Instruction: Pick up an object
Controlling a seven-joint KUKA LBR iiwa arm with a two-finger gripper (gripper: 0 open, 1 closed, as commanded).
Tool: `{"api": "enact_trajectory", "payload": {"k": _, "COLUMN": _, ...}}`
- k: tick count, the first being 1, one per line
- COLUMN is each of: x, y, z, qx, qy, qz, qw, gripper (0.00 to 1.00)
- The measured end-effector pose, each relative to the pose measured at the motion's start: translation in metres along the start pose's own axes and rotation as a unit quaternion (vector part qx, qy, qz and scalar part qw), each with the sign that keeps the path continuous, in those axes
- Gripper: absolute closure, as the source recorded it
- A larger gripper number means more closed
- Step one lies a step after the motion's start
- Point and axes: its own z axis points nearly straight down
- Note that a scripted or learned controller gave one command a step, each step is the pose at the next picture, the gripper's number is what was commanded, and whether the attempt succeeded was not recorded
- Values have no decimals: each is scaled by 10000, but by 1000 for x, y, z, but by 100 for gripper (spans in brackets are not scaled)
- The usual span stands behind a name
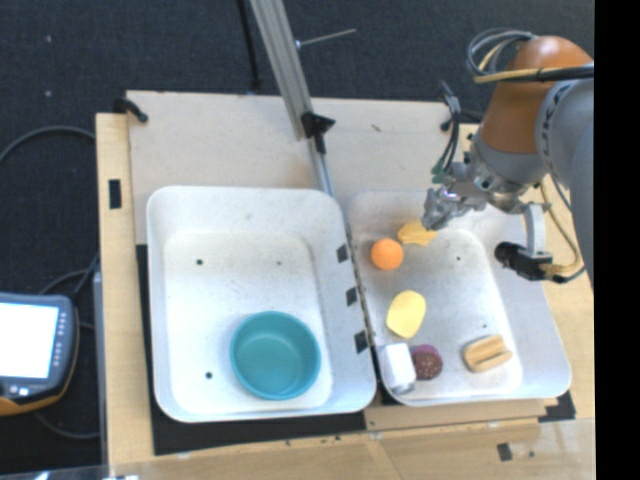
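My gripper (pixel 438 214) hangs over the far edge of the right bin (pixel 536 320), at the end of the grey arm with the orange band. Just below and left of its tip lies a small pale yellow piece (pixel 414 235), touching or nearly touching the tip; I cannot tell which. An orange ball (pixel 387 254) rests a little further left. Toward the bin's middle lies a larger yellow lump (pixel 406 313). Along the near edge sit a white block (pixel 398 365), a dark red ball (pixel 428 362) and a tan wooden block (pixel 487 353).
The left bin (pixel 165 218) holds a teal bowl (pixel 276 354) near its front. A slanted metal pole (pixel 285 58) rises behind the bins. A black fitting with cables (pixel 525 259) hangs over the right bin's right side.
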Motion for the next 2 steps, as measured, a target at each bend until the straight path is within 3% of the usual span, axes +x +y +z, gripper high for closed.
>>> {"api": "enact_trajectory", "payload": {"k": 1, "x": 1, "y": 6, "z": -65, "qx": -4, "qy": -1, "qz": -16, "qw": 10000, "gripper": 100}}
{"api": "enact_trajectory", "payload": {"k": 2, "x": 0, "y": 7, "z": -96, "qx": 12, "qy": 4, "qz": -22, "qw": 10000, "gripper": 100}}
